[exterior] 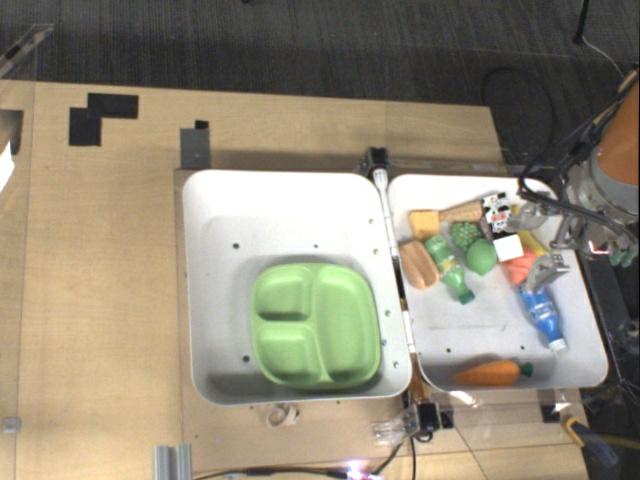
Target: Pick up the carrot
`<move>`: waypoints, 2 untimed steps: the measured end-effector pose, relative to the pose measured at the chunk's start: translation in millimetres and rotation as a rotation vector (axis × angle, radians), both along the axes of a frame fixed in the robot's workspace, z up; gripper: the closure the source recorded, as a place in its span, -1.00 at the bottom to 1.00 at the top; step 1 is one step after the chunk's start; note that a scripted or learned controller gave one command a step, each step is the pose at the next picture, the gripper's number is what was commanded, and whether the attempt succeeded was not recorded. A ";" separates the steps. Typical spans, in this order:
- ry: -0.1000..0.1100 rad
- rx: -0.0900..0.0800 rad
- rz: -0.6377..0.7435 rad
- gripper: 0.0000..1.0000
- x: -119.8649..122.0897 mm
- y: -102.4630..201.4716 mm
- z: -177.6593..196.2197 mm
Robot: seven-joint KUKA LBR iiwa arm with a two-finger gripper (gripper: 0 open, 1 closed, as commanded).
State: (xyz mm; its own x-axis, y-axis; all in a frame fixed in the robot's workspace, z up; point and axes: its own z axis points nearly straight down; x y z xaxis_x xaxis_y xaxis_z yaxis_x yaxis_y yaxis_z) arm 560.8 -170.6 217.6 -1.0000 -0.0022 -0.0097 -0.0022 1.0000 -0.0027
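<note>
Well, the carrot (488, 373) lies flat against the near wall of the right-hand bin (590, 368), orange body with a small green top. The pincer (548, 268) sits toward the far right side of the same bin, hanging off the grey arm with its orange band that reaches in from the right.

From the pincer, the carrot is toward the front of the bench and off to the view's left, well apart, with bare bin floor and a blue bottle (543, 318) between them. The bottle lies just below the pincer, on or close to the straight path.

The carrot's long axis runs side to side in the view, parallel to the front wall, green end pointing toward the bin's right. To my eye a grasp would want to close across that axis, front to back, and the wall hard by the carrot leaves little room on that side.

Whether the pincer is parted or clenched I cannot tell; it is tangled with cables and the clutter of toys beside it. Nothing visibly sits in it.
</note>
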 end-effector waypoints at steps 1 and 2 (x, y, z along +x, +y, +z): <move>0.001 0.006 0.081 -1.00 -16.5 93.9 -28.1; 0.001 0.003 0.240 -1.00 -32.5 144.4 -31.7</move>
State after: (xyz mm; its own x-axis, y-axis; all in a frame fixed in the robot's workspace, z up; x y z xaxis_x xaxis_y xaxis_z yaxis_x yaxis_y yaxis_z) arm 528.3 -26.2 185.9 -0.9707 -0.2400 -0.0091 -0.2400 0.9708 0.0004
